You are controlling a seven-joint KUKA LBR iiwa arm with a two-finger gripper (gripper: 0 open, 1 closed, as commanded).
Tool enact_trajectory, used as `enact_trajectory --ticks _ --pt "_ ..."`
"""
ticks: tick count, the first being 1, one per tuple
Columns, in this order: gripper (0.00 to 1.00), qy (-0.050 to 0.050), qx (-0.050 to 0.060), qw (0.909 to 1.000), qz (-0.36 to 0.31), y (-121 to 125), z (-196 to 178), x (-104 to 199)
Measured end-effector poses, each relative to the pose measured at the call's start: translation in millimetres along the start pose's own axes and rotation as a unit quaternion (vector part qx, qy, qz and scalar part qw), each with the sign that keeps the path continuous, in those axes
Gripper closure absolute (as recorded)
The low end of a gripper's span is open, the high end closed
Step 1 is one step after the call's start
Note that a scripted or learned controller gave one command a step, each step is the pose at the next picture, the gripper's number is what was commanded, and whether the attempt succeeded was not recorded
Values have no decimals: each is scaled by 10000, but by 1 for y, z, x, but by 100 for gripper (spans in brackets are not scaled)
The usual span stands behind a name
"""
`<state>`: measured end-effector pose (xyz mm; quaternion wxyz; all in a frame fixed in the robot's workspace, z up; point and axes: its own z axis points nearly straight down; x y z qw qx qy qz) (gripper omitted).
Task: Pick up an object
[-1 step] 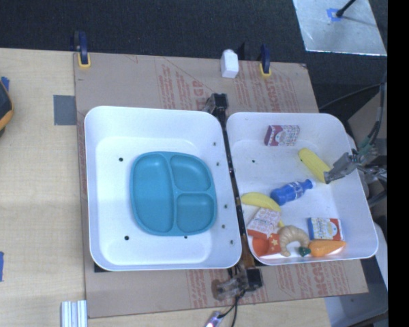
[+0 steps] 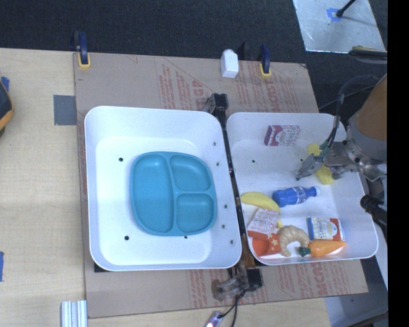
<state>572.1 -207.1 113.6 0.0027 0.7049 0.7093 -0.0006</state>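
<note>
Camera view: arm (image 2: 371,125) partly hides a yellow object (image 2: 323,174).

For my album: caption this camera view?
Gripper hovers over toy food in right bin; blue tray in left.

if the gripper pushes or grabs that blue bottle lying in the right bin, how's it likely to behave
The blue bottle lies on its side on the smooth floor of the right bin, so a sideways push would probably roll it. It looks like a small plastic toy, likely light and stiff. Its rounded body may slip between fingers unless gripped across the middle. The banana beside it could get nudged.
</note>
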Motion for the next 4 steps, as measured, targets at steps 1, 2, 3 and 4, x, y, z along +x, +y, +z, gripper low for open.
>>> enact_trajectory --ticks 1,2,3,4 --pt "0 27 26 10000 11 65 22 11" --pt "100 24 35 10000 -8 66 11 11" --pt "100 20 29 10000 2 28 21 46" --pt "100 24 28 10000 1 48 -27 105"
